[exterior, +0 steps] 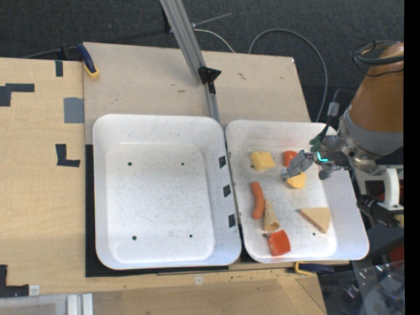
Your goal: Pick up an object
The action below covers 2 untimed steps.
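Note:
My gripper (307, 172) reaches in from the right and hangs low over the upper right part of the right bin (348, 241). It is open: one finger (292, 170) points left and the other (326, 171) sits to the right. A small yellow piece (297, 182) lies just below the left finger, touching or nearly touching it, and it is not held. A small red piece (289, 157) sits just above that finger. A yellow block (262, 161) lies further left.
Lower in the right bin lie an orange sausage (258, 199), a tan cone-like piece (270, 219), a red piece (279, 243) and a tan wedge (316, 218). The left bin (157, 189) adjoins it. A metal pole (187, 38) slants over the bench behind.

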Available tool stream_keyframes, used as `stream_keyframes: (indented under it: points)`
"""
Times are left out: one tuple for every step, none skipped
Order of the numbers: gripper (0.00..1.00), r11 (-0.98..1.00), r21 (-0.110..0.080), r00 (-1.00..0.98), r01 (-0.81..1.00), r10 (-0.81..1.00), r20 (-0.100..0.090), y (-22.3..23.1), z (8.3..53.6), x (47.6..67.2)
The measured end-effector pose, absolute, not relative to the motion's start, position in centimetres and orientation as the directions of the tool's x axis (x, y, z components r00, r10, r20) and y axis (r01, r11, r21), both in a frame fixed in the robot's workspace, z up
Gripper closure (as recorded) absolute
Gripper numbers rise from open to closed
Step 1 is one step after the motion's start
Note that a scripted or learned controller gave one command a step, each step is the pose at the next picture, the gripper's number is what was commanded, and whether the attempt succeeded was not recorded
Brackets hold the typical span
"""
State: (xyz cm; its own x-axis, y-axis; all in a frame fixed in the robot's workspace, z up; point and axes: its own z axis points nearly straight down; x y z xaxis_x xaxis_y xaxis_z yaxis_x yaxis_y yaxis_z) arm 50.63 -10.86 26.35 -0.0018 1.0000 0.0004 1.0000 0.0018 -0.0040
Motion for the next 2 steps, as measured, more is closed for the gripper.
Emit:
stream_keyframes:
  points:
    - [0.0,0.002,-0.001,-0.002,1.0,1.0,0.0,-10.9,26.5,50.7]
    - [0.0,0.001,-0.006,-0.001,1.0,1.0,0.0,-10.6,22.1,51.0]
